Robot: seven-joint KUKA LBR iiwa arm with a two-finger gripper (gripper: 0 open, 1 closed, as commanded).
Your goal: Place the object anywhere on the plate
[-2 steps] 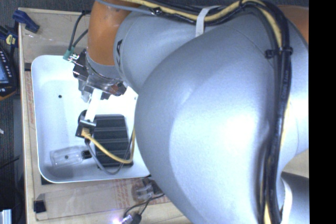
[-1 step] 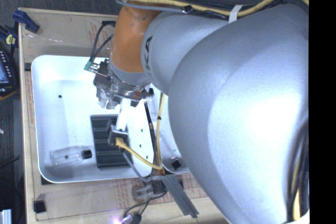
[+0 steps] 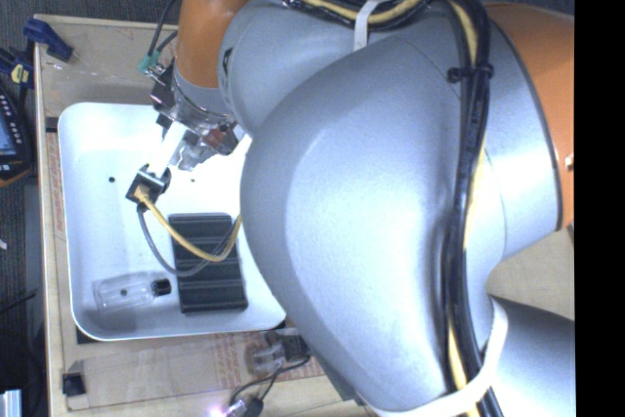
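Hovering gripper (image 3: pixel 192 144): it hung over the back part of the white bin (image 3: pixel 83 142). I could not tell how far open it was, or if it held anything.
Thing to move: most likely the clear bottle (image 3: pixel 132 290). It lay on its side near the front left corner of the bin, well apart from the gripper.
Black ribbed block (image 3: pixel 210 276): it lay flat just beside the bottle, on the bottle's right. It could have been the thing to move instead, and I could not tell which.
Plate: I could not tell where it was. The big grey arm (image 3: pixel 371 210) covered much of the counter (image 3: pixel 107 44).
Risk 1: the bottle looked round and smooth, so it might have rolled or slipped out of a pinch.
Risk 2: the bottle lay close to the bin wall and the block, so the gripper might have bumped 1 of them and pushed the bottle away.
Risk 3: a clear thing is hard to spot, so the program might have aimed wrong and closed on nothing.
Risk 4: a weak hold might have let the thing drop on the way to the plate.
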